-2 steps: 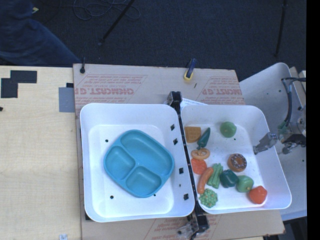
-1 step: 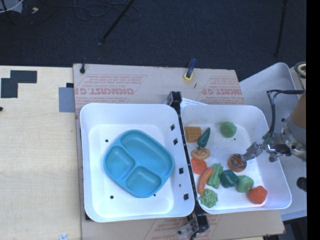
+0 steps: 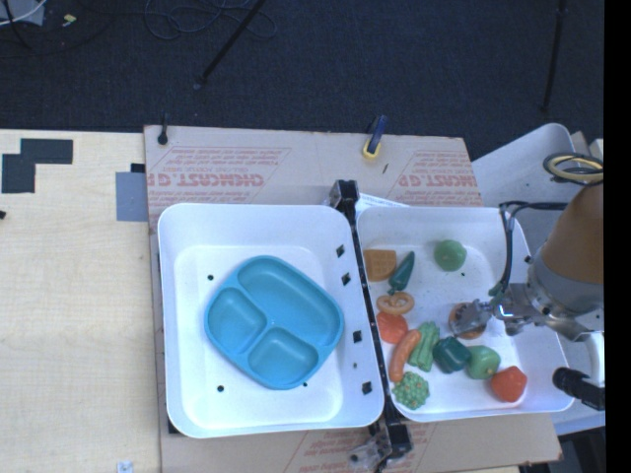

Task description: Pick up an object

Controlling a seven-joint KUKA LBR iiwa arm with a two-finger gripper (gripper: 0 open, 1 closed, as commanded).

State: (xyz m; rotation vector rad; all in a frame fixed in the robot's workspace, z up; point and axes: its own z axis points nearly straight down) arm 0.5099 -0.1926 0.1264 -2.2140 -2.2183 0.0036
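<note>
The right bin (image 3: pixel 434 227) holds several toy foods. Among them are a green lime (image 3: pixel 451 254), an orange wedge (image 3: pixel 380 263), a tomato slice (image 3: pixel 394 303), a carrot (image 3: pixel 402 354), a broccoli floret (image 3: pixel 412 390), a green pepper (image 3: pixel 482 362) and a red fruit (image 3: pixel 508 384). My gripper (image 3: pixel 487 312) is low in this bin, right of centre. Its tip is against a small brown round piece (image 3: pixel 464 321). The view is too small to show whether that piece is gripped.
The left bin (image 3: pixel 187 264) holds a blue divided plate (image 3: pixel 274 321). A black clamp ridge (image 3: pixel 357 294) separates the two bins. The arm's orange band (image 3: pixel 584 233) and grey wrist (image 3: pixel 557 296) hang over the right bin's right rim. A yellow-handled tool (image 3: pixel 374 140) lies on the cardboard behind.
</note>
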